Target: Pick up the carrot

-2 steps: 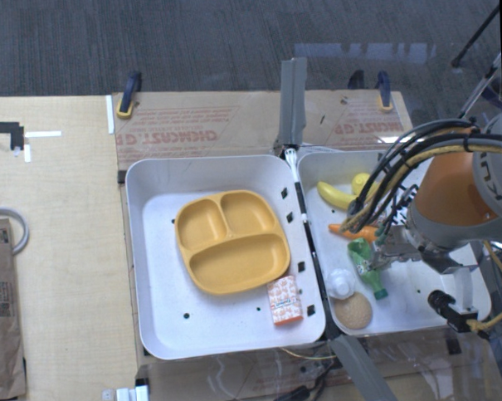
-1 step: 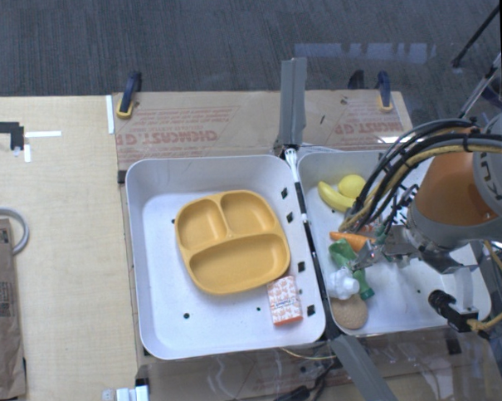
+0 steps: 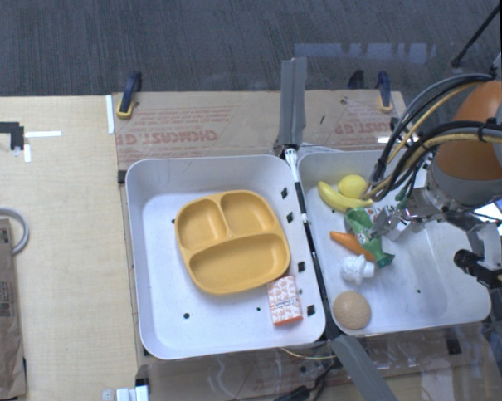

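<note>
The carrot (image 3: 349,242) is small and orange with green leaves, and it lies slanted in the left part of the right bin (image 3: 438,295). My gripper (image 3: 388,221) reaches in from the right and hangs low just right of the carrot, close over its green leaves. Cables and the wrist cover much of the gripper. The carrot's orange body lies on the bin floor to the left of the gripper.
A yellow banana (image 3: 344,193) lies just behind the carrot. A white garlic-like piece (image 3: 356,270) and a tan round thing (image 3: 352,310) sit in front of it. The left bin (image 3: 156,308) holds a yellow divided plate (image 3: 232,240) and a small red-and-white box (image 3: 284,300).
</note>
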Tool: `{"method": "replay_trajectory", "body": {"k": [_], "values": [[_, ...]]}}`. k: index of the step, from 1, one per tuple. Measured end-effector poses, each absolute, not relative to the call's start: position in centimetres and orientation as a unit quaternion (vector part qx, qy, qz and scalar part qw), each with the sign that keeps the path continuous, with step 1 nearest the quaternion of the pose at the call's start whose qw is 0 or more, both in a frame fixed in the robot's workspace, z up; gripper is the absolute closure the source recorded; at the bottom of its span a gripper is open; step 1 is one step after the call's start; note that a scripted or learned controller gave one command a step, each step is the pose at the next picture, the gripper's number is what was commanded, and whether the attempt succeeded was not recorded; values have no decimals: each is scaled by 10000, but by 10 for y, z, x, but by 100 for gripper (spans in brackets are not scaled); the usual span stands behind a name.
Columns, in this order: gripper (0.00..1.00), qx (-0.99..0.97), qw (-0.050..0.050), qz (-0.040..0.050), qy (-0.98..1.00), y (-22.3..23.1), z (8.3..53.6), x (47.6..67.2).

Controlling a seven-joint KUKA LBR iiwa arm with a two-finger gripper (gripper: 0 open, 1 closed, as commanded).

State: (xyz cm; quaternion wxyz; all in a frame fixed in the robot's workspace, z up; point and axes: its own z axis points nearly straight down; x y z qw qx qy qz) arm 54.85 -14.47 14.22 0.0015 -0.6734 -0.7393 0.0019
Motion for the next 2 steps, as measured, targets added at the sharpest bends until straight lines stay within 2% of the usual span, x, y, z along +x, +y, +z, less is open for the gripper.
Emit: {"method": "replay_trajectory", "body": {"k": [1,2], "values": [[0,-6242,8,18,-7813,-112,180,554],[0,-5254,3,8,-8508,-125,110,558]]}}
